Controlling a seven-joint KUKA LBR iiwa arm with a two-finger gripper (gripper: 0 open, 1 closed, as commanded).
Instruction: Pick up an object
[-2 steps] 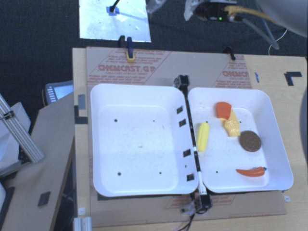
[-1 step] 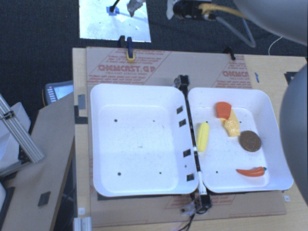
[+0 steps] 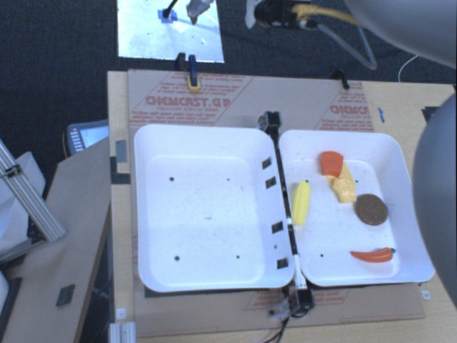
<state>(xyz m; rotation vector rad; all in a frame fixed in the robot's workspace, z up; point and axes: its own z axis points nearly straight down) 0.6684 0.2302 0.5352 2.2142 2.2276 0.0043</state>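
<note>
The right white bin (image 3: 407, 191) holds several small objects. An orange block (image 3: 330, 163) lies at its far side, touching a pale yellow chunk (image 3: 345, 188). A brown round disc (image 3: 371, 209) sits just right of that chunk. A yellow oblong piece (image 3: 301, 202) lies by the bin's left wall. A red-orange chili pepper (image 3: 371, 256) rests near the front. My gripper (image 3: 225, 4) hangs high at the top of the view, well beyond both bins, open, with nothing between its fingers (image 3: 198, 2).
The left white bin (image 3: 143, 213) stands beside the right one, joined by a black divider strip (image 3: 282, 206). Both sit on a brown board (image 3: 214, 100). The grey arm (image 3: 400, 13) crosses the top right corner.
</note>
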